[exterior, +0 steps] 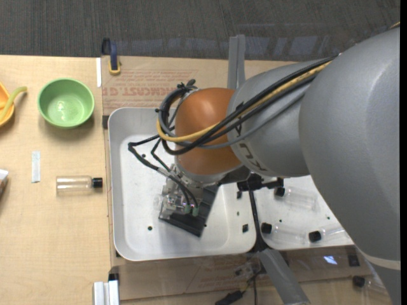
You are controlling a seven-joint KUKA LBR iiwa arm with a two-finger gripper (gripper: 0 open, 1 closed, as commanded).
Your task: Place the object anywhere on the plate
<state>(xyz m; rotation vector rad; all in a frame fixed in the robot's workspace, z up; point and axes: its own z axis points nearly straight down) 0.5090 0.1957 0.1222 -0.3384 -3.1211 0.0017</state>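
My gripper (182,210) hangs low over the middle of the left white bin (127,189), under the orange band (202,132) of the arm. Its dark body and cables cover what lies beneath it, and I cannot make out any object in it. In the right bin (331,224), several clear bottles with black caps (299,199) lie beside the arm.
On the wooden bench left of the bins stand a green bowl (66,103), a clear bottle with a black cap (79,183), a small white strip (35,166) and an orange item (5,104) at the edge. The big grey arm (331,113) covers the right side.
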